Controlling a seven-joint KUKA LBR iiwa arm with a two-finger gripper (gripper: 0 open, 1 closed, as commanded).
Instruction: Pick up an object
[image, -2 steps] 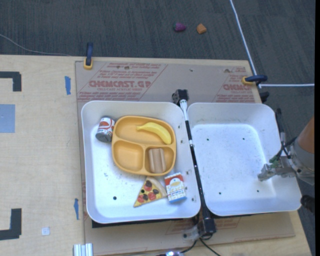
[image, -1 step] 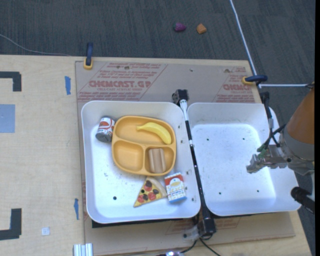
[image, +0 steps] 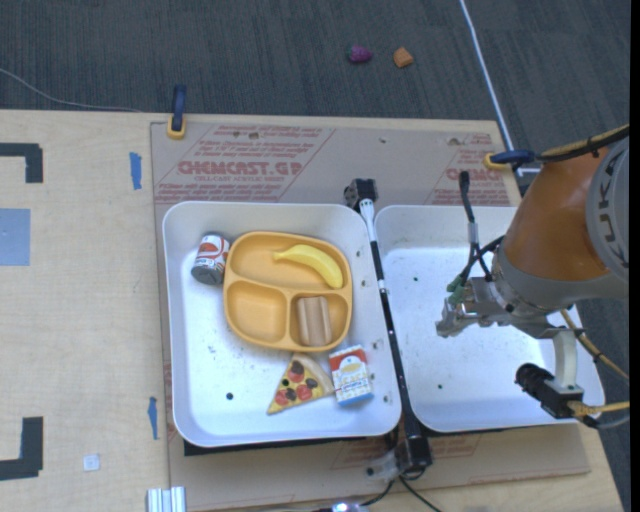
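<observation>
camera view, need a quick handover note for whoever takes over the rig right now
Gripper: over the right bin, nothing visibly held.
Left bin: yellow divided plate with a banana and a hot dog; small can at its left; pizza slice and small carton below it.
Done: nothing picked.
Left: move to the left bin and grasp one object.
</observation>
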